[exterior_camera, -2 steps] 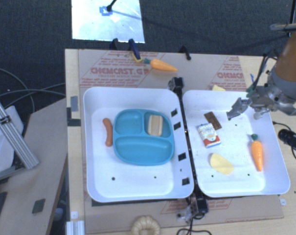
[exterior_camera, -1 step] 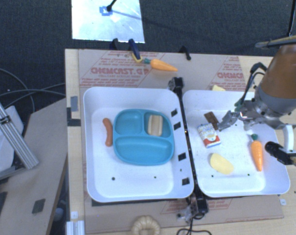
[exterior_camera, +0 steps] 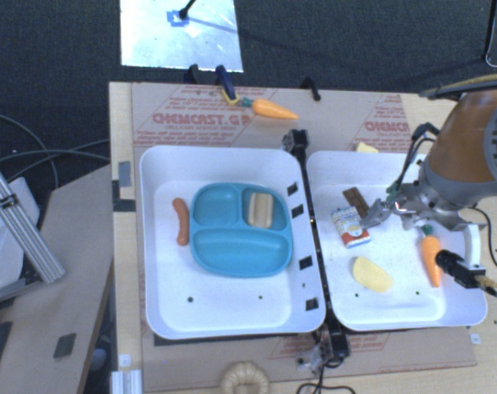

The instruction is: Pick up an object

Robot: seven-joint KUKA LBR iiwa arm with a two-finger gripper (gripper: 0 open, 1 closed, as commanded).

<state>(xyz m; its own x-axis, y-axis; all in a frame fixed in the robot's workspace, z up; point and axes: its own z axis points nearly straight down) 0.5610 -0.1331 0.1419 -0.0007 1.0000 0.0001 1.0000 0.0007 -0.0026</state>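
- Objects for picking sit in right bin [exterior_camera: 457, 312]: small carton [exterior_camera: 352, 226] w/ red base near bin's middle, brown bar [exterior_camera: 355, 200] just behind it twd back edge, yellow potato-like piece [exterior_camera: 371, 274] nearer front edge, orange carrot [exterior_camera: 430, 260] by right wall.
- Gripper [exterior_camera: 381, 212] low over right bin, tips just beside brown bar and carton; nothing seen betw. fingers. Jaws: can't tell if spread or pressed together, too small and dark.
- Arm comes in from right; orange band above wrist, over bin's back-right corner.
- Left bin [exterior_camera: 162, 302]: blue divided plate [exterior_camera: 236, 229] at centre, tan bread-like piece [exterior_camera: 260, 210] in its back-right compartment; sausage [exterior_camera: 181, 221] on bin floor just left of plate, apart from it.
- On bench behind bins, near back edge: second carrot [exterior_camera: 269, 109], lying flat.
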